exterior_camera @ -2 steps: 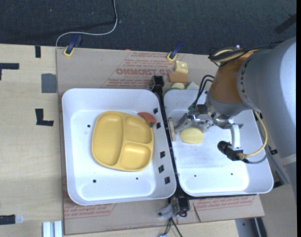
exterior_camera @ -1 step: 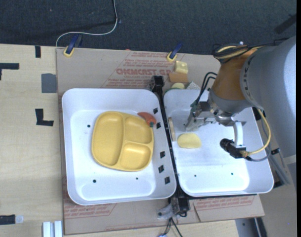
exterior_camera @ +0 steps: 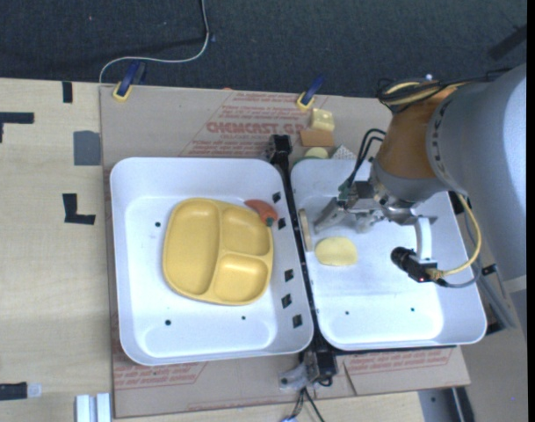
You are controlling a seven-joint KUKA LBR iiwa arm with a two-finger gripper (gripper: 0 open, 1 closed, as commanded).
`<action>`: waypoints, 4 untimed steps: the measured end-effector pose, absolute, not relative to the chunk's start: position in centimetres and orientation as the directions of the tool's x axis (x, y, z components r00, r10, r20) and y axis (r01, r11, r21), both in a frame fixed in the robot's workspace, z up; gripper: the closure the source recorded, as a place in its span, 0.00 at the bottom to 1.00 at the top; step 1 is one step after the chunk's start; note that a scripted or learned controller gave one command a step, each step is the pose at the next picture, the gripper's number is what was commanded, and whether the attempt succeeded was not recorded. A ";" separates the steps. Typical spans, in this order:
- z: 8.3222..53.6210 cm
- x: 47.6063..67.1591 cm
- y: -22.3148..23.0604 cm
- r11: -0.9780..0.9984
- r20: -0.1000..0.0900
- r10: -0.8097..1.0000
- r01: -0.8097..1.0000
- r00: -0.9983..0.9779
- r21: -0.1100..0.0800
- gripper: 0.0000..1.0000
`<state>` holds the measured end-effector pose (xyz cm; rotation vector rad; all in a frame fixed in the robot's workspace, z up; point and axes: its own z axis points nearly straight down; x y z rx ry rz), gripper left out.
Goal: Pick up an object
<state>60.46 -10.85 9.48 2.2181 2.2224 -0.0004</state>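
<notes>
Yellow lump point(exterior_camera: 336, 252) just below fingers point(exterior_camera: 330, 220)

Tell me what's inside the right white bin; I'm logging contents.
Right white bin: a pale yellow rounded object beside the gripper. The grey arm covers the bin's far corner.

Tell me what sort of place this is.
Probably a robotics lab's grasping test bench: a robot arm reaches over two white bins side by side, which hold a yellow divided plate and a pale yellow object.

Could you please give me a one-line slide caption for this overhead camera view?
Grey arm's gripper poised above a pale yellow rounded object in the right bin; yellow divided plastic tray in the left.
</notes>
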 end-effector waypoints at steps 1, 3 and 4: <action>8.5 59.8 -9.9 0.000 -0.004 1.000 1.000 0.000 0.002 0.00; 8.4 65.3 -9.9 0.003 0.001 1.000 1.000 -0.003 0.000 0.00; 8.4 65.8 -9.6 0.001 0.001 1.000 1.000 -0.001 -0.001 0.00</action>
